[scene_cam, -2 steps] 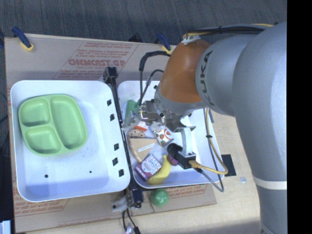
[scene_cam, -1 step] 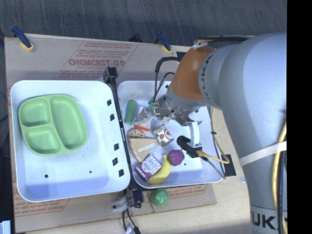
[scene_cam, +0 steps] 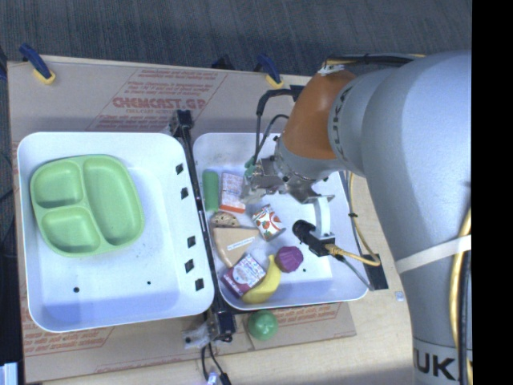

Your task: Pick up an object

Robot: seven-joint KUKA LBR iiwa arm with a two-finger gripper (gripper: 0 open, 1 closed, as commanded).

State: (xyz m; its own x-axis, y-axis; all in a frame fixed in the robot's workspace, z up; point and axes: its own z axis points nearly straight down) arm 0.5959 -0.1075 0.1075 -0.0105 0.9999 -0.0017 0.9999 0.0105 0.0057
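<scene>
The grey arm with its orange band [scene_cam: 317,123] reaches in from three o'clock and bends down over the right-hand shallow white plastic bin [scene_cam: 341,283], where all the loose objects lie heaped toward the bin's seven o'clock corner — probably because they were tipped in and left as they fell. Any of them could serve the task: a green cylindrical stick [scene_cam: 211,189] standing along the left wall, a small white and red printed packet [scene_cam: 232,188] just beside it, a little red-and-white carton [scene_cam: 268,221] near the middle, a tan wedge-shaped piece [scene_cam: 234,239], a purple round toy fruit [scene_cam: 288,258], a yellow toy banana [scene_cam: 266,285] curving along the six o'clock wall, and a dark red printed pouch [scene_cam: 244,273] touching the banana.

The gripper [scene_cam: 264,179] hangs at the wrist's nine o'clock side, above the gap between the printed packet and the little carton. Whether its fingers are apart or together cannot be told — the metal parts blur into the clutter below, and nothing is seen between them.

The left-hand white bin [scene_cam: 48,311] carries a pale green divided plastic tray [scene_cam: 84,203] toward its ten o'clock corner. A green ball [scene_cam: 262,324] sits on the table outside the bins, at six o'clock of the right one.
</scene>
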